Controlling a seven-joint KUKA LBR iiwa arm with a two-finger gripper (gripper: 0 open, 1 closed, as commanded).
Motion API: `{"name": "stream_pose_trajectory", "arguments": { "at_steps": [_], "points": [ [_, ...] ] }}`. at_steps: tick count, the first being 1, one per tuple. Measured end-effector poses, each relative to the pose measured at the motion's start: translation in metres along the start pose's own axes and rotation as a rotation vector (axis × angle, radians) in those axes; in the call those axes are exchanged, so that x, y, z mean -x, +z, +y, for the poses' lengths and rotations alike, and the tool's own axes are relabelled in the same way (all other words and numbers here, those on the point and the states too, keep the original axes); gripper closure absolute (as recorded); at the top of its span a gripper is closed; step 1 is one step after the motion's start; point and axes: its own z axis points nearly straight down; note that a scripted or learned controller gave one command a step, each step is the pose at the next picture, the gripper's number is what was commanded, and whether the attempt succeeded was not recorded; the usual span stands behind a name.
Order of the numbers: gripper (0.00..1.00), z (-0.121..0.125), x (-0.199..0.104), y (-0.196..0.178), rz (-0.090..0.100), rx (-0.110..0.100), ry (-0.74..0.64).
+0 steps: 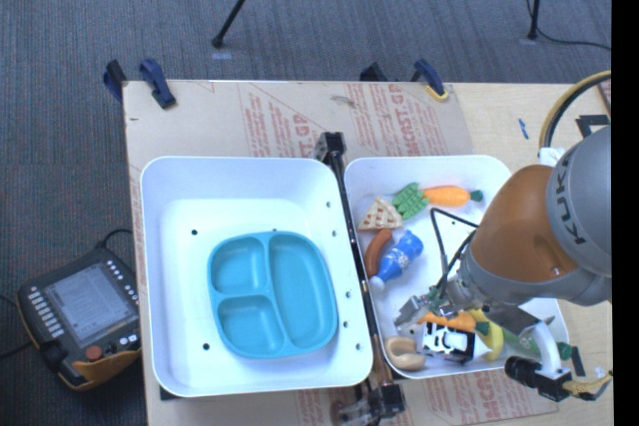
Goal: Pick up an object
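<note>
Reaching low into the right bin (519, 362), gripper (431, 306) hovering over toys at the near edge; finger state impossible to tell. Lying beyond, blue bottle (397, 256) beside sausage (376, 252), then waffle (380, 213) and carrot (445, 196). Sitting in left bin (170, 214), blue divided plate (272, 293).

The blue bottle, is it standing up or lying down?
Lying down. The blue bottle rests on its side in the right bin, white cap pointing toward the lower left, beside a sausage.
</note>
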Motion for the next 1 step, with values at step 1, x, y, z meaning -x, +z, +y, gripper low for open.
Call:
{"name": "stream_pose_trajectory", "arguments": {
  "at_steps": [1],
  "points": [
    [1.00, 0.0000, 0.0001, -0.0094, 0.002, -0.001, 0.002]
  ]
}}
